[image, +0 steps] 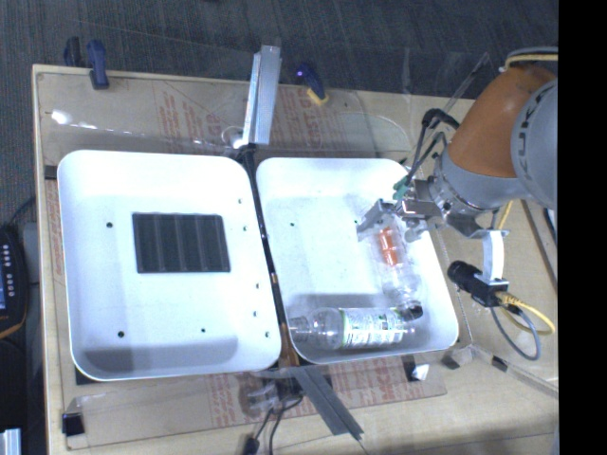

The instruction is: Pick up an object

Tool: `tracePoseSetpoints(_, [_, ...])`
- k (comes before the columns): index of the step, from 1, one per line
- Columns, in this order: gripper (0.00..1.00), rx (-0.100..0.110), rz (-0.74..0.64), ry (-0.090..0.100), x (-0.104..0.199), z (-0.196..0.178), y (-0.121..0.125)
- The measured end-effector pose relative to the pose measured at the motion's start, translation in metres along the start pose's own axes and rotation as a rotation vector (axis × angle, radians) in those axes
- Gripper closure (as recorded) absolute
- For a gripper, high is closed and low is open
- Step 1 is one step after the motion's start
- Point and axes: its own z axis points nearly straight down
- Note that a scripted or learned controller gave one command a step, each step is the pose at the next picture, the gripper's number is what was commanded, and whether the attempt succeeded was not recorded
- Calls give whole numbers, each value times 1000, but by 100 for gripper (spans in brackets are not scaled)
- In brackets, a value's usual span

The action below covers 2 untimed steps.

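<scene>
In the right bin (pixel 313 188) lie two clear plastic bottles. A small one with an orange label (pixel 395 262) lies near the right wall, its dark cap toward the front. A larger one with a green and white label (pixel 356 328) lies on its side along the front wall. My gripper (pixel 387 222) hangs low over the upper end of the small bottle, touching or nearly touching it. The gripper's body hides that end. A dark grey ribbed rectangular block (pixel 180 243) lies flat in the middle of the left bin (pixel 95 188).
The arm reaches in from the right over the right bin's right wall. A metal bar (pixel 262 93) stands behind the gap between the bins. Blue clamps (pixel 97 62) hold the bench's back edge. The right bin's left half is bare floor.
</scene>
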Motion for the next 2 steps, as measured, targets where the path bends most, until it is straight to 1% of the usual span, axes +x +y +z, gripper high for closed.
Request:
tracePoseSetpoints(1, [0, 0, -89, 0, 3, 3, 22])
tracePoseSetpoints(2, [0, 0, -159, 0, -1, 23, 47])
